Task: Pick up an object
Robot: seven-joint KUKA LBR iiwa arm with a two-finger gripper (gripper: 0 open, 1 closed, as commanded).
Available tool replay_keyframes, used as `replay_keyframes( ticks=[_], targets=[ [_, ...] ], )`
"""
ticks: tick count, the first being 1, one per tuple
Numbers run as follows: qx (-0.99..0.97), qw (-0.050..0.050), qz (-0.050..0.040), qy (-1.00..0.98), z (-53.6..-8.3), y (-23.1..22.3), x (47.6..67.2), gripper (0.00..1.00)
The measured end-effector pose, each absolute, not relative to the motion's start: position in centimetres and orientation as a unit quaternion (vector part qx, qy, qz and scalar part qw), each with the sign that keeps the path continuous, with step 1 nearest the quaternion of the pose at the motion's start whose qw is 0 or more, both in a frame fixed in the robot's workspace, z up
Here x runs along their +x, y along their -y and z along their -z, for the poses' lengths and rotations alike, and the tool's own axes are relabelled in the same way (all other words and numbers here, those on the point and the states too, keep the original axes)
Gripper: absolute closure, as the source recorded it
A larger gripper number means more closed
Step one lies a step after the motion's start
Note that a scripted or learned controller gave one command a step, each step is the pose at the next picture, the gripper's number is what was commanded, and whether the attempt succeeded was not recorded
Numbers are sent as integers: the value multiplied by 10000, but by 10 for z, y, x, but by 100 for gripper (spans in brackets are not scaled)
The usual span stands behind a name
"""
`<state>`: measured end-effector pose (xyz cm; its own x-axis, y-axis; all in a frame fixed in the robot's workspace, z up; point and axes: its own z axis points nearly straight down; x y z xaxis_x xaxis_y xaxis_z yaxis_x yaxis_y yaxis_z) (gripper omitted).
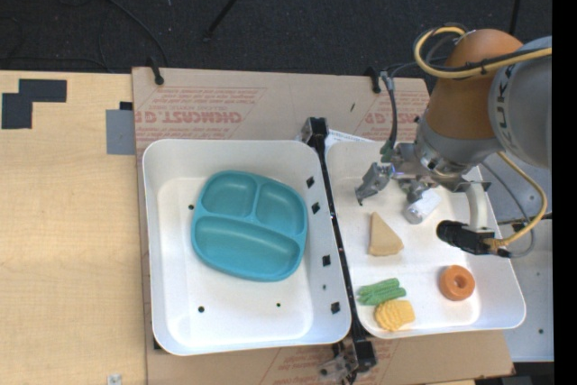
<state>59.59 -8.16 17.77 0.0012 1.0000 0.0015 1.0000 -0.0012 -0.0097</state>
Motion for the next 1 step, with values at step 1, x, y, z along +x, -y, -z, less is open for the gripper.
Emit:
replay_keyframes(
  ticks=[1],
  targets=[
    [-7072,38,-29,7070,-113,81,597,0]
  ],
)
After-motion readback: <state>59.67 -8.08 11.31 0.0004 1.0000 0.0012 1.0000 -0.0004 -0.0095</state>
